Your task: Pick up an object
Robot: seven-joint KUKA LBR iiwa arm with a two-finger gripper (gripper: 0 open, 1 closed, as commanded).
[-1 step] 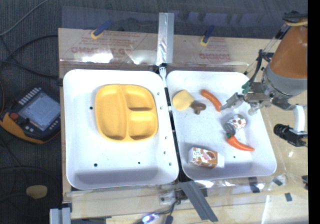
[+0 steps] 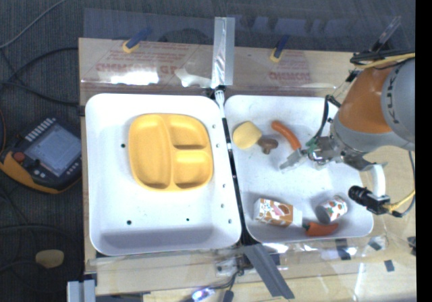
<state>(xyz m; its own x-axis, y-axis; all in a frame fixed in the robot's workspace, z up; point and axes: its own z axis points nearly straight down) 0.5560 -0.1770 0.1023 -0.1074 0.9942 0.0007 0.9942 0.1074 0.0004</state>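
Two white bins sit side by side on your bench — the left bin (image 2: 101,159) carries a yellow divided tray (image 2: 170,151), the right bin (image 2: 250,223) the loose objects. Your gripper (image 2: 291,160) hangs over the right bin's middle, fingers apparently spread with nothing between them, though they are small and blurred. From it, an orange carrot-like piece (image 2: 286,134) lies at twelve o'clock, a brown mushroom-like thing (image 2: 268,144) and a yellow lump (image 2: 246,134) at ten, a printed carton (image 2: 273,212) at seven, and a grey can (image 2: 332,209) at five. A red piece (image 2: 320,229) by the can is partly hidden. On the dark carpet at nine o'clock lies a pendant (image 2: 42,155).
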